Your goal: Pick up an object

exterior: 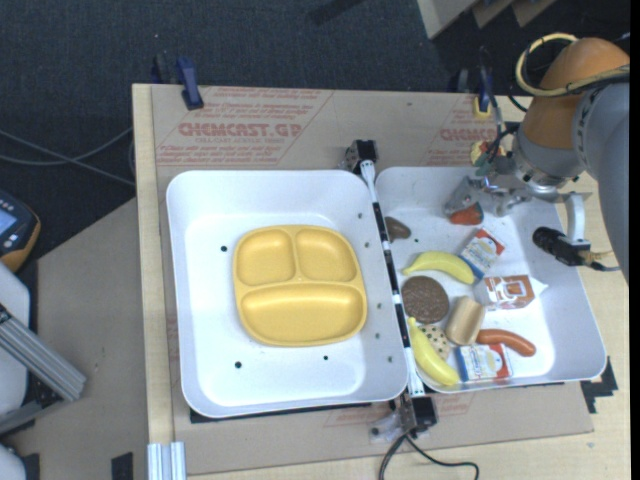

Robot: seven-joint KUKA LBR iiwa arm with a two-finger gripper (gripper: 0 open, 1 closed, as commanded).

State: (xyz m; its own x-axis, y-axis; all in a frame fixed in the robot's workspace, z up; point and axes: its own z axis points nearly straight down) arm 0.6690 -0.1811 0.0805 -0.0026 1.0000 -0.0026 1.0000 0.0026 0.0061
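My gripper (478,194) is low over the far end of the right bin (575,313), below the grey wrist and its orange band. A small red-orange object (465,215) lies right at the gripper's tip, and whether it is gripped is unclear. Further toward the front of this bin lie a yellow banana (440,264), a round brown patty (424,298), a tan bread roll (465,320), a red sausage (507,342), a second banana (432,355) and three small printed packets (508,290). A small brown piece (397,229) lies near the bin's left wall.
The left bin (195,268) holds a yellow three-compartment tray (298,284). A black part on the arm (556,243) hangs over the right bin's right side. Blue clamps (187,82) hold the cardboard base at the far edge.
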